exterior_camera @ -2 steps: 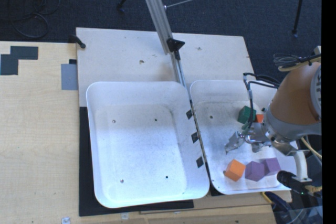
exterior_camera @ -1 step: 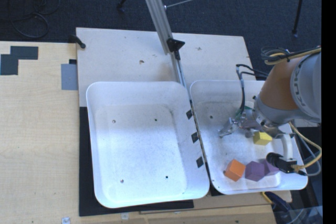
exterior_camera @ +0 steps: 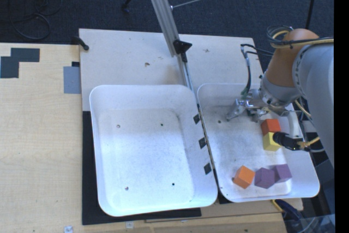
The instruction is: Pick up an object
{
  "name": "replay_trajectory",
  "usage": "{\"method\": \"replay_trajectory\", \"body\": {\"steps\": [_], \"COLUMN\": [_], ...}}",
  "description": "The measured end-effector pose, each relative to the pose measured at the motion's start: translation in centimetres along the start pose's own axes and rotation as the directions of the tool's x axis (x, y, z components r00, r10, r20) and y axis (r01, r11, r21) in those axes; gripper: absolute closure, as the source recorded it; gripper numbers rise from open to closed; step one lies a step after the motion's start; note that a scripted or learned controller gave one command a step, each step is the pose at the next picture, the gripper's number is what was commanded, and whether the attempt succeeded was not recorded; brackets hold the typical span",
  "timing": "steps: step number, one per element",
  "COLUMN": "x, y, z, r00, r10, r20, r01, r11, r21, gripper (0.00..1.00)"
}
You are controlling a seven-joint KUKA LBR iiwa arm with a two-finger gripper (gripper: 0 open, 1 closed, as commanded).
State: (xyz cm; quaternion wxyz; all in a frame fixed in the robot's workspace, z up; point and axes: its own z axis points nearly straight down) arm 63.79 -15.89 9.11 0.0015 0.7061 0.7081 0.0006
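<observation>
Camera view – right bin (exterior_camera: 218, 172) holds two orange blocks (exterior_camera: 244, 177), two purple (exterior_camera: 265, 178), one yellow (exterior_camera: 270, 142)

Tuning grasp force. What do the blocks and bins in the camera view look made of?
Orange block, two purple blocks, yellow block and red-orange block: matte, flat solid colour, crisp edges; probably painted wood or foam, can't tell which. Left bin and right bin: white, rounded moulded rims, likely thin plastic, dull and scuffed with dark specks.
</observation>
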Motion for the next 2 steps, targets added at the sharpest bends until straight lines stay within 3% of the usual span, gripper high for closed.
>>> {"method": "replay_trajectory", "body": {"steps": [1,2], "x": [-3.0,-1.9], "y": [-3.3,1.6], "z": [0.0,0.2], "r00": [1.0,1.0], "r10": [0.003,0.009], "r20": [-0.007,-0.004], "r01": [-0.003,-0.009], "r11": [1.0,0.999], "r21": [0.005,0.04], "gripper": [0.0,0.0]}}
